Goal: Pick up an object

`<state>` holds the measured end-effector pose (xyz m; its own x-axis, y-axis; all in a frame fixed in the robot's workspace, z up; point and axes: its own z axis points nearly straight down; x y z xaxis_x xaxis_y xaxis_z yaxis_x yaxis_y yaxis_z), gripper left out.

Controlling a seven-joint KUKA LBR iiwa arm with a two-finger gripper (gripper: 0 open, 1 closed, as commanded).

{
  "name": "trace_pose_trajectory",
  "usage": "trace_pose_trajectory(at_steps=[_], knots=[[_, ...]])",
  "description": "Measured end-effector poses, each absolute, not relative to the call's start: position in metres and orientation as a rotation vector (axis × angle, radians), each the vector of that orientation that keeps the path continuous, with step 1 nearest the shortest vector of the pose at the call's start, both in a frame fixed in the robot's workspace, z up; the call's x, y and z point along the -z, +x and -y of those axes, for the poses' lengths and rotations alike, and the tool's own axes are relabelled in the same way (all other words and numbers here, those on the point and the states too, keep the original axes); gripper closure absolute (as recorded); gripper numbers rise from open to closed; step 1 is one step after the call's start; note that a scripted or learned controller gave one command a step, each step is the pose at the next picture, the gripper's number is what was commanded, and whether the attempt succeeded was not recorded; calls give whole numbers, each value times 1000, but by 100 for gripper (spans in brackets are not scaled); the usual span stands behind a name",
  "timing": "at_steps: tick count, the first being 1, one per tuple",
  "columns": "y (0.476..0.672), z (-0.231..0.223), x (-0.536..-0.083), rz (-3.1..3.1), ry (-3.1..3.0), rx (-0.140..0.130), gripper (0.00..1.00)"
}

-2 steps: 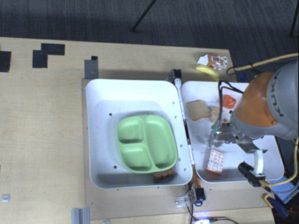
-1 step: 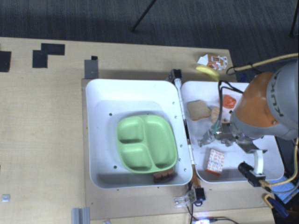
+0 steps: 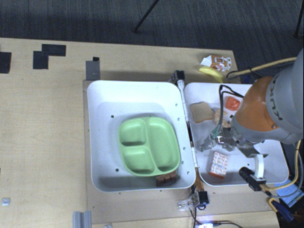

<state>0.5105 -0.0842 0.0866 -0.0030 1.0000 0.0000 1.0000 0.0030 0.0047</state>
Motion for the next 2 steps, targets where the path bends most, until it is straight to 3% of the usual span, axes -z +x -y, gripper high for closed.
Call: trace_pose_trajectory(at_steps=[1, 2], knots=[[513, 84, -98, -2222, 2211, -12, 100], [513, 84, -98, -2222, 2211, -12, 0]])
